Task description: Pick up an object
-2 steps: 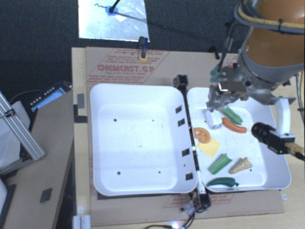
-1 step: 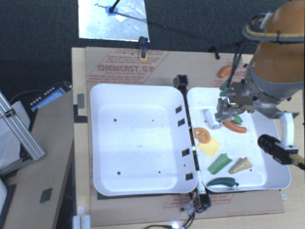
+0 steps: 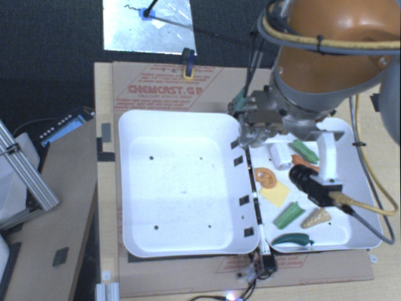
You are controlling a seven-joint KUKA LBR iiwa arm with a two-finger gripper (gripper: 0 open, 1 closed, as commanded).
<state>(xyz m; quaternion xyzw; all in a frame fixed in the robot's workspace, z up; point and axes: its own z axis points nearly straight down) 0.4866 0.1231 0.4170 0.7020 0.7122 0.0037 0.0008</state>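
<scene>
While the gripper (image 3: pixel 258 132) hangs over the right bin (image 3: pixel 358 187), its state seems unreadable.

The gripper (image 3: pixel 257 129) hangs over the near-left corner of the right bin (image 3: pixel 351 234), fingers hidden, so no idea what they're doing. Just below it: a pretzel (image 3: pixel 265 177), yellow wedge (image 3: pixel 276 194), green piece (image 3: pixel 289 214). The left bin (image 3: pixel 135 127) is off to its left.

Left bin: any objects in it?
No. The left bin shows bare white floor, while the toy pieces, such as the yellow wedge and the green block, all lie in the right bin.
</scene>
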